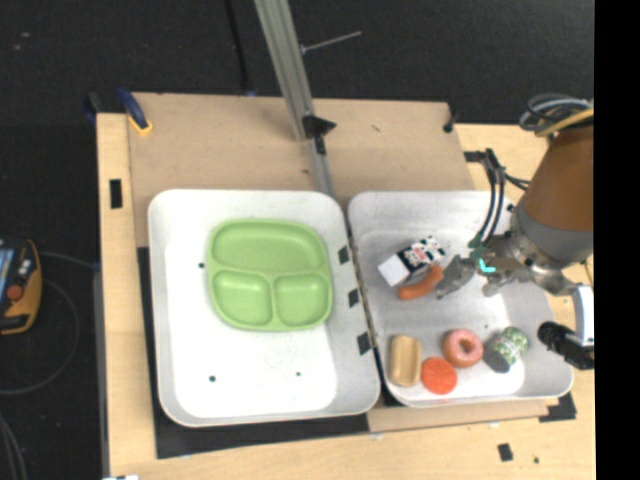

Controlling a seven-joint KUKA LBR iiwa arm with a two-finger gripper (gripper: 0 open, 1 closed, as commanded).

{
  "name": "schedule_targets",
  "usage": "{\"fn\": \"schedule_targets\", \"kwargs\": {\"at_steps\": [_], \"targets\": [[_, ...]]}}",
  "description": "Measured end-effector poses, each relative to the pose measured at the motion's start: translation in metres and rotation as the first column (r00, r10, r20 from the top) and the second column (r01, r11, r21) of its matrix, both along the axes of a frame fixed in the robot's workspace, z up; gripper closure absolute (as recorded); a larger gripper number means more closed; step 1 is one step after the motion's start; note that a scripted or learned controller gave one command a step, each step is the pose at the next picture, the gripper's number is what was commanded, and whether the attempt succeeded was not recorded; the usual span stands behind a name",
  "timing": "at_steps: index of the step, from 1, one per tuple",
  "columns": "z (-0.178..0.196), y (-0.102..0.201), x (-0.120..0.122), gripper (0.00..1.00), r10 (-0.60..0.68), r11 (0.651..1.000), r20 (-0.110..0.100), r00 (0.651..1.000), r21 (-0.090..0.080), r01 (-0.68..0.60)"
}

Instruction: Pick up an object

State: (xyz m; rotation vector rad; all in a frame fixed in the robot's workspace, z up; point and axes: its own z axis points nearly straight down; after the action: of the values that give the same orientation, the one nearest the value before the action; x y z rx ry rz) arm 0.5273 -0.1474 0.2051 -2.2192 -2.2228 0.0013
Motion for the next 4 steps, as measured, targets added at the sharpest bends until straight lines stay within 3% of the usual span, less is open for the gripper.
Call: {"fn": "schedule_targets", "kwargs": {"at_steps": [1, 3, 4], "targets": [[0.001, 0.000, 0.001, 0.00, 0.000, 1.000, 0.002, 1.000, 0.000, 0.000], [-0.106, -0.001, -0.001, 0.00, -0.003, 1.000, 0.002, 1.000, -0.001, 0.003], [-0.092, -0.001, 0.000, 1.00, -0.007, 1.000, 0.007, 1.000, 0.000, 0.007]]}}
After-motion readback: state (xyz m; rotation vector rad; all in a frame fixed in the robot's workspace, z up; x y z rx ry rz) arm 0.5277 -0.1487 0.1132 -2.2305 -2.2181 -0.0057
